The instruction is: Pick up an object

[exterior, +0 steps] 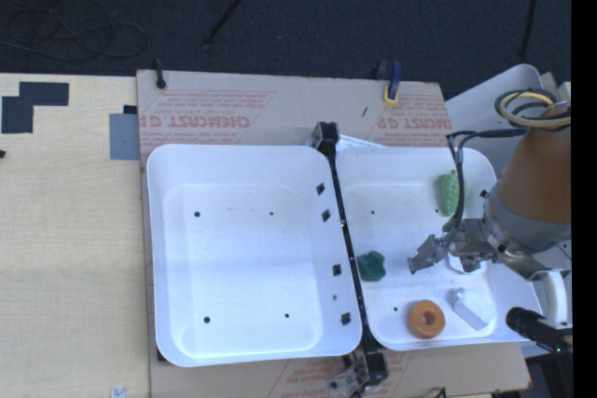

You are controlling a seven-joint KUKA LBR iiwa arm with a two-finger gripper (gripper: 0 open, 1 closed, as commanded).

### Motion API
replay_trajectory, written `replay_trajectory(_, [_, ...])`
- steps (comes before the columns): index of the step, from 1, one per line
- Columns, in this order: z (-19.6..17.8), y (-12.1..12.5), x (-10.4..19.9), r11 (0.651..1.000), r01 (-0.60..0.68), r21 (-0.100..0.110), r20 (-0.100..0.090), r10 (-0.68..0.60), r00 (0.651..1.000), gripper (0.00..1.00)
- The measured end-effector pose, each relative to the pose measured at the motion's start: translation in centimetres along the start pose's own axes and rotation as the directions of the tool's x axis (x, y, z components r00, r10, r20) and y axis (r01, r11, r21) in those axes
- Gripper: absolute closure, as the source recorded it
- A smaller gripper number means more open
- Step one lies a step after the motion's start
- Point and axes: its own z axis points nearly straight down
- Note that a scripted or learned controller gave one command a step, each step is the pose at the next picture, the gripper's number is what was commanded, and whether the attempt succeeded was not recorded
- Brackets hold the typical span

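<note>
Four objects lie in the right bin — orange ring, grey block, dark green lump, light green piece; the gripper hovers between them, jaws' state indiscernible.

My gripper hangs over the right bin, with the left bin beside it. In the right bin lie 4 things: a lump left of me, a ring and block in front, a pod behind.
</note>
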Motion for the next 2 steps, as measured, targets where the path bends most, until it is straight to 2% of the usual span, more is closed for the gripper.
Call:
replay_trajectory(1, [-0.98, 0.02, -0.08, 1.000, 0.000, 0.002, 0.000, 0.000, 1.000, 1.00])
replay_trajectory(2, [-0.93, 0.00, -0.10, 1.000, -0.004, 0.002, 0.000, 0.004, 1.000, 0.00])
